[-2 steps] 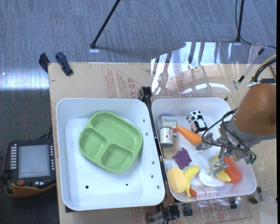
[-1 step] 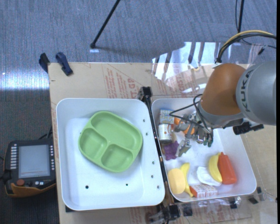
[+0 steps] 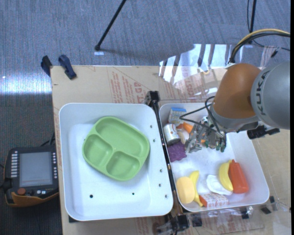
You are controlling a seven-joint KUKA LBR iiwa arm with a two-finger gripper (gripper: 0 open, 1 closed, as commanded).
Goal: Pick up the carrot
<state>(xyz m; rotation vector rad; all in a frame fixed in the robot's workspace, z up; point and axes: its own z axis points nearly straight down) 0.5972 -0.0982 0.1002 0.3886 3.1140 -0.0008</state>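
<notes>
Gripper [image 3: 196, 140] lowered into right bin [image 3: 258, 165], carrot [image 3: 186, 127] seen at its eleven o'clock, perhaps touching, finger state not discernible

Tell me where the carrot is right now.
The carrot lies in the right bin, near its upper left corner, beside the small can and just left of the gripper.

White letters "KUKA" on the grey arm [image 3: 277, 94], up and right of the claw [image 3: 204, 140], red upside-down print on the cardboard-covered table [image 3: 122, 84], up and left of the claw, too distorted to read
</notes>
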